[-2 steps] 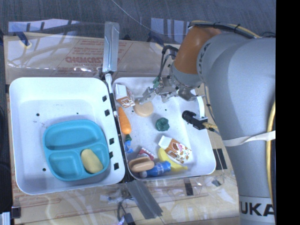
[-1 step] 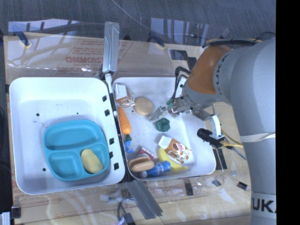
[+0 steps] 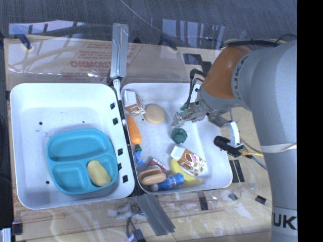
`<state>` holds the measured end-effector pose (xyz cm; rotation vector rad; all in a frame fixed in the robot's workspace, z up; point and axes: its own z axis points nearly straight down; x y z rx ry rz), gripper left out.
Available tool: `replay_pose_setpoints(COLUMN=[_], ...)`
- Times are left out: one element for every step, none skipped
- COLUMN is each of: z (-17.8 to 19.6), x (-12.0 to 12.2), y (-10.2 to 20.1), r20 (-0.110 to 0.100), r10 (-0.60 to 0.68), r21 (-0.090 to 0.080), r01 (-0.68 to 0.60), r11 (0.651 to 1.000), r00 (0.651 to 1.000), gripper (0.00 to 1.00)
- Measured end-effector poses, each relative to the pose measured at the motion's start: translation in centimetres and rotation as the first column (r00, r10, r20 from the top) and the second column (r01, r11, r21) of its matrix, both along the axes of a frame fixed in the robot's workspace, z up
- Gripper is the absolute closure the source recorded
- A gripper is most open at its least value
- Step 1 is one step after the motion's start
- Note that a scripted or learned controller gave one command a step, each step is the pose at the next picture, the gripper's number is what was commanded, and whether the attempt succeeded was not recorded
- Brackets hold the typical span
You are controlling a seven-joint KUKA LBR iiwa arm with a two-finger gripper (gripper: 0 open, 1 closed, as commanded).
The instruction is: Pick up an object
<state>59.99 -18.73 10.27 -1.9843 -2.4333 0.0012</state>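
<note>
Gripper (image 3: 182,116) just above dark green, lumpy round object (image 3: 178,134).

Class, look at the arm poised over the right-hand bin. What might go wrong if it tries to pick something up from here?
1. The gripper sits just above the dark green object, which looks small and rounded, so it might slip out of the jaws.
2. The toys lie crowded: the snack packet and the beige bun are close by and may get nudged.
3. The right bin's wall is near, so the arm might brush it.
</note>
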Motion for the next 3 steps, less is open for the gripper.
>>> replay_pose_setpoints(z=[0.0,-1.1,0.0], x=[0.0,-4.3,-4.2], y=[0.0,-1.0,-1.0], r20=[-0.001,-0.001,0.002], r10=[0.000,-0.099,-0.095], r21=[0.000,-0.001,-0.001], r01=[0.000,0.099,0.095], r11=[1.000,0.995,0.995], r00=[1.000,0.995,0.995], gripper=[0.00,0.00,1.00])
